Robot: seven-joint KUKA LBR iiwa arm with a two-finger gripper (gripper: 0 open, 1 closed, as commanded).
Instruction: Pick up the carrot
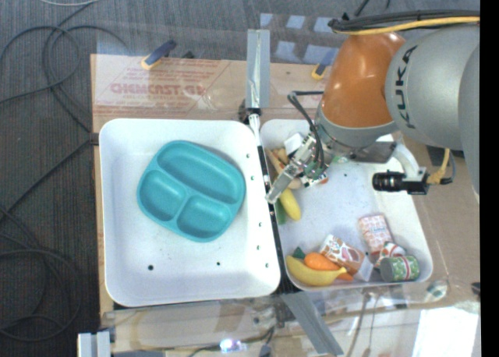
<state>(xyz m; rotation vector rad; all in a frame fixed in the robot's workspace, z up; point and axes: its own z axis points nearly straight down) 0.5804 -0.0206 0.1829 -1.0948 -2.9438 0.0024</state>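
The orange carrot (322, 262) lies at the front of the right bin (355, 215), resting against a yellow banana (310, 273). My gripper (281, 185) hangs low at the bin's left side, near the wall between the two bins. It sits just above a small yellow fruit (290, 206), well behind the carrot and apart from it. The grey arm with its orange band (362, 79) covers the back of the right bin.
A teal divided plate (192, 189) lies in the left bin (125, 270). Snack packets (341, 251), a pink packet (374, 231) and a small can (399, 268) crowd the right bin's front right corner. More small items (278, 159) sit beside the gripper.
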